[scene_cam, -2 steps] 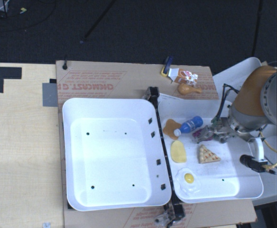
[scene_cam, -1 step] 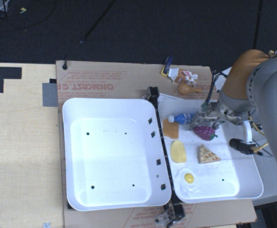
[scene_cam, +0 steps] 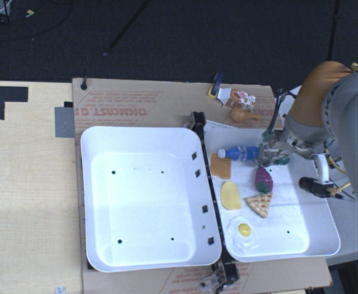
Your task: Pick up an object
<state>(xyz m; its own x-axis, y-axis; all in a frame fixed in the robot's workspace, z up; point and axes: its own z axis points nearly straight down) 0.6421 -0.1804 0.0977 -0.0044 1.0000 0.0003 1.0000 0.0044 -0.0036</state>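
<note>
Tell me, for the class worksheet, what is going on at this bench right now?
A robot arm reaches in from the right over the right bin, its gripper low beside a blue bottle and just above a purple toy. Play food lies there too: a pizza slice, a fried egg, yellow pieces. Nothing looks lifted yet.

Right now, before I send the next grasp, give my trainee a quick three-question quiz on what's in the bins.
1. True or false: the fried egg lies in the right bin.
2. Which thing lies nearest the gripper? A) pizza slice B) blue bottle C) the fried egg
3. Fill in: the purple eggplant lies just above the ____ in the camera view.

Key: 1 true; 2 B; 3 pizza slice.
</note>
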